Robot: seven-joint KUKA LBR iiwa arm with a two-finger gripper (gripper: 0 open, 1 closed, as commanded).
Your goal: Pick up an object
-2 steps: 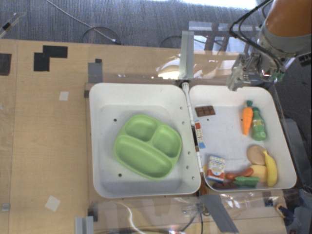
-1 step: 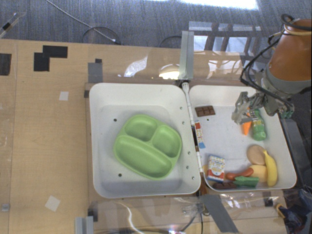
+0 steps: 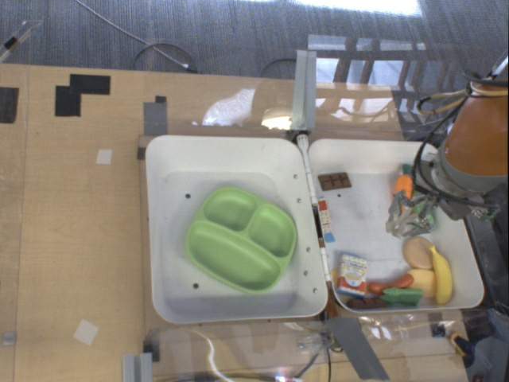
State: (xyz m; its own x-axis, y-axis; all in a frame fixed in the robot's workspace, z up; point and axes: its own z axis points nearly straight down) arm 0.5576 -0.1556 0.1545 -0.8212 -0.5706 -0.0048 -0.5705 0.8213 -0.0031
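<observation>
My gripper (image 3: 409, 216) hangs low over the right side of the right bin (image 3: 362, 213), under the grey arm with its orange band (image 3: 479, 138). Just above it lies a small orange carrot (image 3: 404, 185). Right below it sit a beige round piece (image 3: 417, 252) and a yellow banana (image 3: 441, 275). A brown chocolate bar (image 3: 334, 181) lies at the bin's far left. Along the near wall are a small printed box (image 3: 352, 274), a red pepper (image 3: 390, 283) and a green piece (image 3: 402, 296). I see nothing clearly held.
The left bin (image 3: 171, 213) holds a green divided plate (image 3: 241, 237). A thin red, white and blue stick (image 3: 324, 221) lies along the divider between the bins. Cables run beside the arm at the right. Bare wooden bench lies to the left.
</observation>
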